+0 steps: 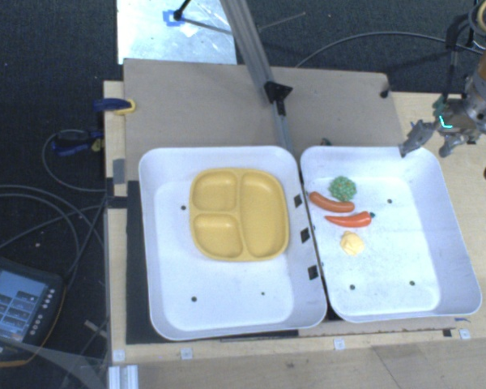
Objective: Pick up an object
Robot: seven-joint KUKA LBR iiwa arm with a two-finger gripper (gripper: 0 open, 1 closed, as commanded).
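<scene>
Gripper (433, 138) spread wide, empty, over the bin (449, 217) corner — broccoli (343, 188) down-left of the fingers looks light, knobbly — grip its crown

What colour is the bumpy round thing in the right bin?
Green: the broccoli, seen in the camera view.
</scene>
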